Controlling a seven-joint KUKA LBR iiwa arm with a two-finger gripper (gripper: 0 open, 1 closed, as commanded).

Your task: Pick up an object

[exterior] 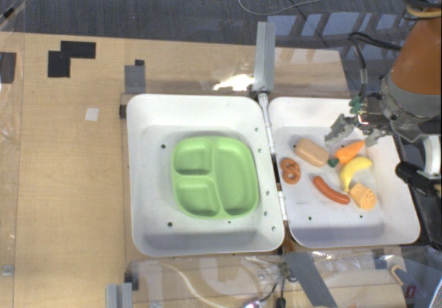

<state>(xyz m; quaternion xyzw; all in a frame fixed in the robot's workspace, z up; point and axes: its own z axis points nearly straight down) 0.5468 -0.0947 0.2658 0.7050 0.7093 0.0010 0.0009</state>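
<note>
Grey metal fingers of the gripper [353, 131] are hanging spread apart over the far part of the right bin [394, 231], with nothing between them. One finger is reaching left toward the bread roll, the other is sitting over the carrot. The arm [418, 65], grey with its orange band, is coming in from the right edge.

Just below the gripper, the toy carrot [349, 151] is lying with its long axis running from near-left to far-right; its green leafy end is pointing near-left, its orange tip far-right. It is lying just beside the banana and close to the roll.

The tan bread roll [311, 153] is lying left of the carrot, its long axis running left to right with a slight tilt.

The yellow banana [353, 170] is curving just near of the carrot, one end pointing far-right, the other near-left.

The corn cob piece [364, 197] is sitting just near of the banana, touching or almost touching it; contact is unclear.

The red sausage [331, 190] is lying slantwise, running far-left to near-right, between the pretzel and the corn.

The brown pretzel [290, 170] is resting near the left wall of the right bin.

The left bin [145, 231] is holding a green divided plate [215, 177] with three compartments.
</note>
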